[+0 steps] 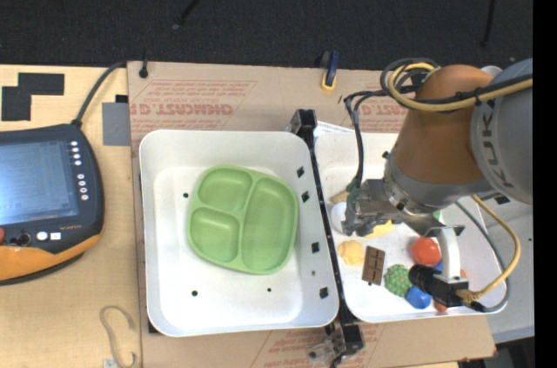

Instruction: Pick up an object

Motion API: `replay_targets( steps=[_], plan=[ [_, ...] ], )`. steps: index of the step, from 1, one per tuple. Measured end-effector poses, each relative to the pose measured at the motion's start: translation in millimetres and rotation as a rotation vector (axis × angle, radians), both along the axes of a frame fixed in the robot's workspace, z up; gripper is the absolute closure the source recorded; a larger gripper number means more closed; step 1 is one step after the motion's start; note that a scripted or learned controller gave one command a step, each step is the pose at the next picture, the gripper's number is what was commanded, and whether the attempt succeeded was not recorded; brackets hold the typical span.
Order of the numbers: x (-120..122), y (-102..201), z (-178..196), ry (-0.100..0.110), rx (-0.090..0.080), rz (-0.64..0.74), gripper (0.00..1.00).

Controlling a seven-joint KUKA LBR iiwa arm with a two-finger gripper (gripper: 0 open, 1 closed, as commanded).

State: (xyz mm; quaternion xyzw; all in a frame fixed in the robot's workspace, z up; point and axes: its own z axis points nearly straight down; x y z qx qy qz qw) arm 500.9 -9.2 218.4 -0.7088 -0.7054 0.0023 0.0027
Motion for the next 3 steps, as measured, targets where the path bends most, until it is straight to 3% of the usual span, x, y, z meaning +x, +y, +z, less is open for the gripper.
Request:
replay_targets(
  steps=[2,3],
  plan=[
    [3,6,19,-0.004,-0.001,0.002,1.00],
    [6,10,-1,0.000,-0.001,0.000,1.00]
  ],
)
